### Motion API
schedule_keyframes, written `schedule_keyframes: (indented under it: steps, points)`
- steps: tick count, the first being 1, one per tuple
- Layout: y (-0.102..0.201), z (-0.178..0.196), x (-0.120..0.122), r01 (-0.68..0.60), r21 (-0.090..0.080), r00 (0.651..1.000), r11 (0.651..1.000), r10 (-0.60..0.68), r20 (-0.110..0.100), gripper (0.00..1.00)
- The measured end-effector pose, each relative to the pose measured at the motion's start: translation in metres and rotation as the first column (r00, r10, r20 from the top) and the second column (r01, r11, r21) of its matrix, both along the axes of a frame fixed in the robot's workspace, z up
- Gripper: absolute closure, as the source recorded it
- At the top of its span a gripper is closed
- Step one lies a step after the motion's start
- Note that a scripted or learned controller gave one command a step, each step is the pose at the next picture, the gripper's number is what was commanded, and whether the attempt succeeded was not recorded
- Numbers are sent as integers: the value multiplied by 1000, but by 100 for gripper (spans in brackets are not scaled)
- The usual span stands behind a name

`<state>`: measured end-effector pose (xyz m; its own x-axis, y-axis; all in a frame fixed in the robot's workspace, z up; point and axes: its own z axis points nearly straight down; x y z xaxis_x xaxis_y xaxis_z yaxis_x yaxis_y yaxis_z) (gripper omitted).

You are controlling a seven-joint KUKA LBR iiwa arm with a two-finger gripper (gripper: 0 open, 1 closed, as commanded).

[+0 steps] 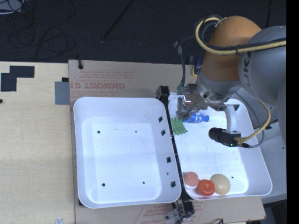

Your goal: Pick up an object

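The green object (178, 125), a small leafy-looking piece, lies in the right bin (254, 169) near its far left corner, close to the black divider between the two bins. Just beside it, toward the right, lies a blue object (198, 119), small and elongated, partly under the arm's wrist. The claw (183, 110) hangs directly over this corner, its tip just above the green object; whether its fingers are wide or narrow cannot be told, since the dark hardware of the wrist blurs into them, and nothing can be seen gripped there. The grey arm with its orange band (229, 45) reaches in from the right, a yellow cable looping over it. At the near edge of the right bin three rounded pieces sit touching in a row: a pink one (190, 178), a red tomato-like one (206, 187) and a pale beige one (220, 183). The left bin (79, 148) sits alongside on the cardboard-covered desk (37, 153).
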<state>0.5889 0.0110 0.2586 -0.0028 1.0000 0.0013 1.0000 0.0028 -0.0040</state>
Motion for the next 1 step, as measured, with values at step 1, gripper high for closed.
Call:
schedule_keyframes:
  steps: [1]
  points:
    - [-58,50,-42,8,-3,1000,1000,-8,4,100]
